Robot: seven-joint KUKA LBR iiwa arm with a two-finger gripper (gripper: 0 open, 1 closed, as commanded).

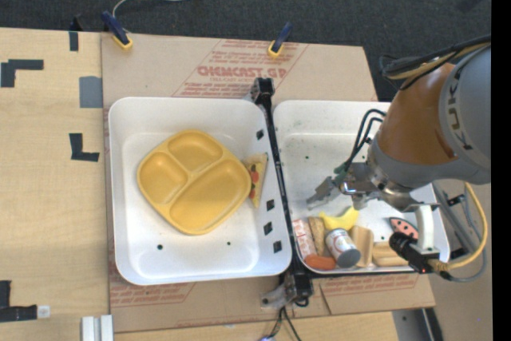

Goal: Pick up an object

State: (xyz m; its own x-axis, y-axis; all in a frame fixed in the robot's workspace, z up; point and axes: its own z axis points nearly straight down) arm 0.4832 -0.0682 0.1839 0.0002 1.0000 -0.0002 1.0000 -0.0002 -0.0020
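The left bin [128,172] holds a yellow 3-section plate [194,181] with bare floor around it. In the right bin [319,132], small objects [343,239] crowd the near edge; the gripper [339,192] hangs just above them, fingers spread, gripping nothing.

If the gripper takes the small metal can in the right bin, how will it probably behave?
The small can lies on its side among other items, so it would likely roll if nudged. Its rounded, shiny surface looks smooth and may slip between fingers. It seems rigid and unlikely to deform.
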